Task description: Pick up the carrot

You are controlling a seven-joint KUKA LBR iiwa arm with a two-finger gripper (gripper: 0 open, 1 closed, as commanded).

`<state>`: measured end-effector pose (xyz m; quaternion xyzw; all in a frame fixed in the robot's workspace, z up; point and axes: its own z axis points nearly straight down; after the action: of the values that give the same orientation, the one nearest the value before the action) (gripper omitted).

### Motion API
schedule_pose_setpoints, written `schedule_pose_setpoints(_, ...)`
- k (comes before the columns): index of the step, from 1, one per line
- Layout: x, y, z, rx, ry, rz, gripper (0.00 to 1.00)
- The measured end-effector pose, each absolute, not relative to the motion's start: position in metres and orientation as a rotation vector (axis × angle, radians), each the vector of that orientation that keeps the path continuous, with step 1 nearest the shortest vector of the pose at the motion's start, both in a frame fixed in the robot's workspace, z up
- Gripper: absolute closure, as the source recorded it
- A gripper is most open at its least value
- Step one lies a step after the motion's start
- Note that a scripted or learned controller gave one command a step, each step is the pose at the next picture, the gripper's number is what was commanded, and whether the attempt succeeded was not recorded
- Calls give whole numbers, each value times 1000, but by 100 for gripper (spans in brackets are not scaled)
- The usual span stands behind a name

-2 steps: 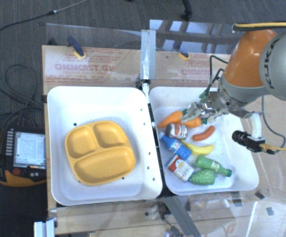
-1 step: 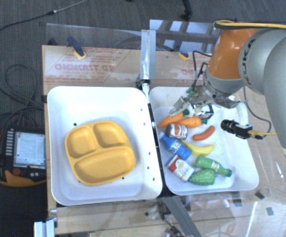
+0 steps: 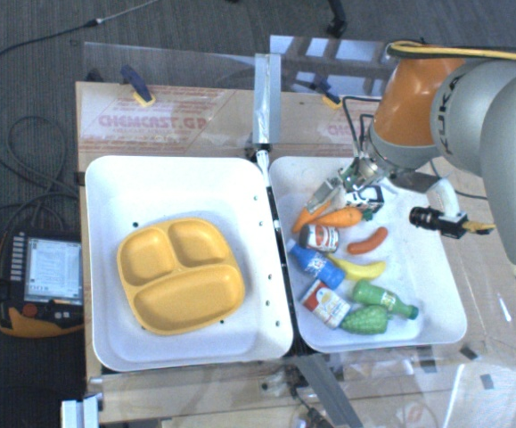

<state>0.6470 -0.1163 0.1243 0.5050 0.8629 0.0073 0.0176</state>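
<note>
Reaches in from the right: grey KUKA arm (image 3: 494, 123) with its orange band (image 3: 411, 105) above the wrist, bent downward and toward the left. Ends in a small metallic two-finger end effector (image 3: 351, 184), angled down-left, low over the right side of the scene. Too small and blurred to judge further.

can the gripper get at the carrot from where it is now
Probably yes. The gripper sits low in the right bin, just above the carrot, whose top side is uncovered. The small can lies against its lower side and the sausage lies close, so a clean close could be tight.
</note>
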Motion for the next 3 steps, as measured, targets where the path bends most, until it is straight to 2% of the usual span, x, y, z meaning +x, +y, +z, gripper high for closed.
schedule_pose_setpoints(1,645,-134,114,1307,2799,30,0)
schedule_pose_setpoints(2,664,-111,142,1029,2965,2,0)
schedule_pose_setpoints(3,661,-144,93,1034,2971,-2,0)
